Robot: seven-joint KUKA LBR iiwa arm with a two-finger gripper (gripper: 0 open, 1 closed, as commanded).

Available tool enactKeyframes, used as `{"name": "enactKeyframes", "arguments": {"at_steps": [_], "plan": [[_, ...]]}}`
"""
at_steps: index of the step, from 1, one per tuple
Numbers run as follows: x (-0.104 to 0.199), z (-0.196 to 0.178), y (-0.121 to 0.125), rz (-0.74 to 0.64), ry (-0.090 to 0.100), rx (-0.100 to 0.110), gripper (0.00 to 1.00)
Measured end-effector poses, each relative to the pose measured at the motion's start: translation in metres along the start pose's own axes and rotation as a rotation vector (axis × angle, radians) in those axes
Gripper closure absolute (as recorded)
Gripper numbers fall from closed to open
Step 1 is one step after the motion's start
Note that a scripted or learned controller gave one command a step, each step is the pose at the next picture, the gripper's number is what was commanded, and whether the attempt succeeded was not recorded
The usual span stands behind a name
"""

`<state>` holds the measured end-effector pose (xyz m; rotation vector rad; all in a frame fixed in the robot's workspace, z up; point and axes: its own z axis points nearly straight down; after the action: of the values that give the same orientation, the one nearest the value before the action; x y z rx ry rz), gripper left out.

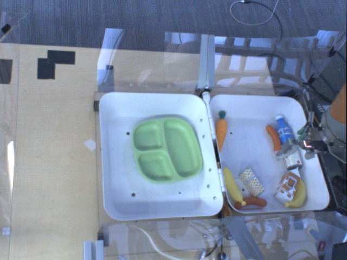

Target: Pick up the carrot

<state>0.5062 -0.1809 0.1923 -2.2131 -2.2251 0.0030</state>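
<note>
The carrot (221,131) lies in the right bin (255,110), pressed close against its left wall at about nine o'clock from the bin's middle, its green top pointing toward twelve and its orange tip toward six. The gripper (297,146) sits across the bin near the three o'clock rim, low among a cluster of other things, and whether it is released or clenched cannot be told at this size; nothing recognisable shows between its tips. The first risk, as I judge it, is picking the wrong item: an orange sausage-like piece (274,137) and a blue bottle (283,129) lie just beside the gripper, and the orange one looks much like the target. A second risk comes from the carrot's place by the wall: a descent there may strike the rim or the divider, leaving room for only one tip beside the carrot, so a closing squeeze could roll it away. A banana (231,184) at seven o'clock and a small carton (289,184) at five o'clock are well apart from the carrot. The green plate (166,149) rests in the left bin (116,161).
</note>
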Motion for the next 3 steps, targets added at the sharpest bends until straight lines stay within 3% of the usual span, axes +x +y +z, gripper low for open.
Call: {"name": "enactKeyframes", "arguments": {"at_steps": [1, 2, 3], "plan": [[0.068, 0.102, 0.045, 0.092, -0.001, -0.008, 0.0], [0.127, 0.009, 0.148, -0.004, -0.002, -0.004, 0.0], [0.09, 0.099, 0.153, -0.034, -0.001, -0.005, 0.0]]}}
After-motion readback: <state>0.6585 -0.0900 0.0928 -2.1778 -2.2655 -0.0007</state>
